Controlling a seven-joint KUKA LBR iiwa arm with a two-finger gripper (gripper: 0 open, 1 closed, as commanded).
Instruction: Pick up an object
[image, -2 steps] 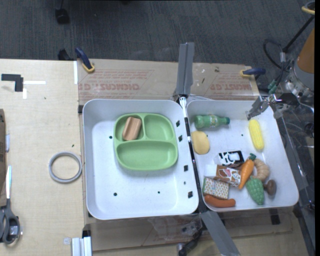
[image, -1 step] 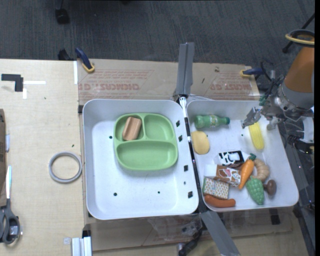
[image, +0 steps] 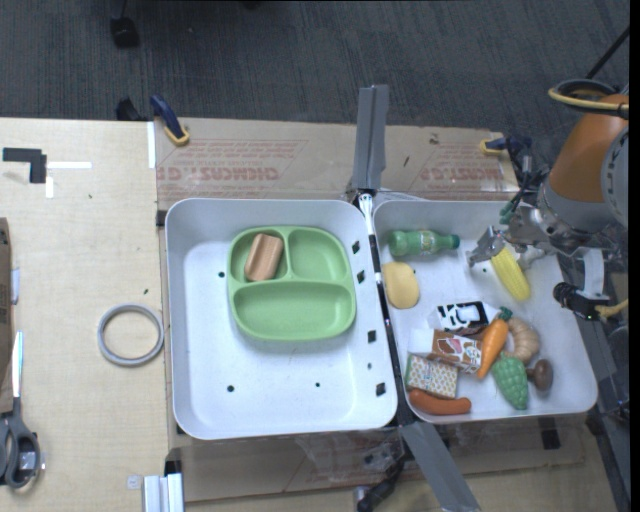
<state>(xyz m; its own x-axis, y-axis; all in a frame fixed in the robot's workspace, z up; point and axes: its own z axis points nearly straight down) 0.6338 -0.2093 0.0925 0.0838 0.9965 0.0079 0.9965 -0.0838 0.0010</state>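
Gripper sits over the right bin, near its far right corner. The yellow corn cob is at the fingertips, lying slanted just below them. Can't tell whether the fingers are clamped on it or merely beside it; the view is too cluttered there.

Other items in the right bin:
- green bottle lying on its side by the far edge, label unreadable
- yellow lemon against the left wall
- black-and-white card mid-bin, printing too small to read
- red-brown packet just below it, print not legible
- orange carrot leaning across the packet
- cracker and red sausage near the front left corner
- green bumpy fruit and brown mushroom near the front right corner

Left bin: green divided plate toward the far edge, with a bread roll in its far left compartment.

Cardboard sheet lies behind the bins, with red print reading mirrored/upside down; I can't make out the words reliably. A tape ring sits on the bench left of the left bin, and scissors lie at the bench's front left edge.
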